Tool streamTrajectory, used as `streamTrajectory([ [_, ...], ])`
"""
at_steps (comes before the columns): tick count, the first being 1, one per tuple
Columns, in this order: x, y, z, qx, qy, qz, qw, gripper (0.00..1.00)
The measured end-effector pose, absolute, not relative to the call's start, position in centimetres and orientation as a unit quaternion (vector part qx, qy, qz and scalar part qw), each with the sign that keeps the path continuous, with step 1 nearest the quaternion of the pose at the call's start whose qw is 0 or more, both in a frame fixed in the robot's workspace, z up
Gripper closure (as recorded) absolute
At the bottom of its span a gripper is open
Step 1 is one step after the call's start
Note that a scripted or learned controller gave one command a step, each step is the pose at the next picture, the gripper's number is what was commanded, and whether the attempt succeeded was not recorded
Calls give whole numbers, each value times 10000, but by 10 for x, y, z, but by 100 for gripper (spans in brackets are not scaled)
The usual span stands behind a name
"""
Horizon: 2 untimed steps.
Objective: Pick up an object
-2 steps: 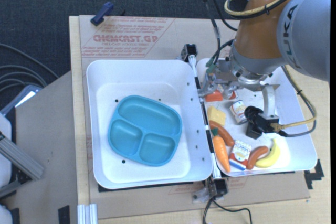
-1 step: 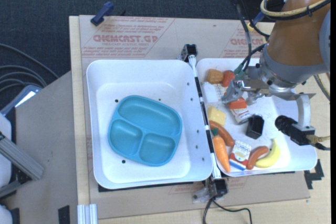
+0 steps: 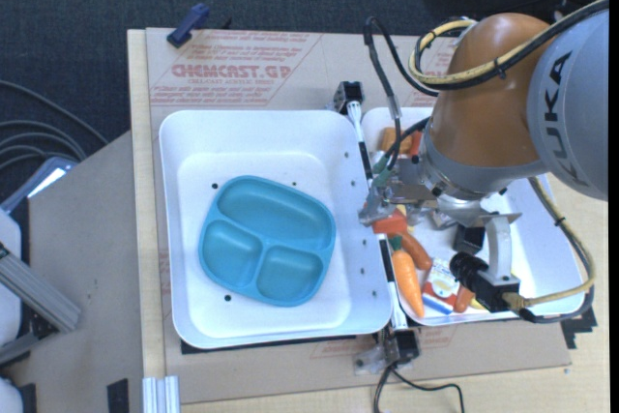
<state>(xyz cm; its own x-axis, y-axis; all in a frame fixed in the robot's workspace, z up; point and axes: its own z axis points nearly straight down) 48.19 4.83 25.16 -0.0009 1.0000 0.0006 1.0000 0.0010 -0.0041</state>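
So far you have nothing lifted, as best you can judge: the arm is down over the right bin, and its end effector sits low at that bin's left edge, close to the dividing rims. You cannot tell whether it is spread or pressed together, because the wrist and cabling cover it, and no object shows clearly pinched in it. Count the pick as still to be done: a grasp must be confirmed and the thing raised clear.

Look at what the containers hold. Your left bin carries a blue divided plate with three compartments, lying flat toward the middle, with no other thing showing around it. The right bin holds the clutter: a carrot lying along the left wall, a red-orange piece just below the end effector, more orange bits near the top edge by the cables, and a small packet beside the carrot. The likeliest target is the red-orange piece, touching or nearly touching the end effector.
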Motion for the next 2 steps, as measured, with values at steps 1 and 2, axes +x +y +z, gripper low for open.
streamTrajectory([
  [1,482,48,262,-7071,-7071,9,15,100],
  [2,482,49,271,-7072,-7070,14,20,100],
])
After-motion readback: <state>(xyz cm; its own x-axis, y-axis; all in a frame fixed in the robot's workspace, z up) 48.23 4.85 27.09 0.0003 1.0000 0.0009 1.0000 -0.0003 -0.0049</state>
